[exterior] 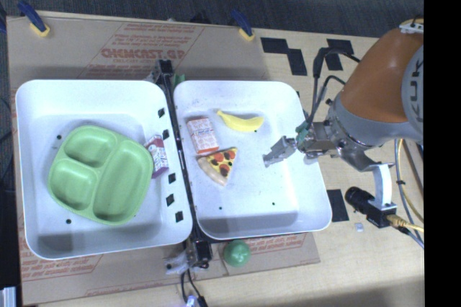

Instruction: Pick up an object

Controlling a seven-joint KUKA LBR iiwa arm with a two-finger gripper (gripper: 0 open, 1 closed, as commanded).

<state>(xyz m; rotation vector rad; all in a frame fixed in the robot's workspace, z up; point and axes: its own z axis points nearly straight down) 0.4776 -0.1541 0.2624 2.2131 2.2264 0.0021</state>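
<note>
Resting on the counter (346, 241) nearest the camera is a green ball (235, 253). Beyond it, the gripper (277, 152) hovers open and empty over the right bin (288, 219), near the pizza slice (220, 163), the red packet (202, 135) and the banana (240, 122).

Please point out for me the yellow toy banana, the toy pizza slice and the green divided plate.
yellow toy banana (240, 122), camera view, middle of its curved body
triangular toy pizza slice (220, 164), camera view, centre of its topping face
green divided plastic plate (72, 184), camera view, bare lower-left compartment
</note>
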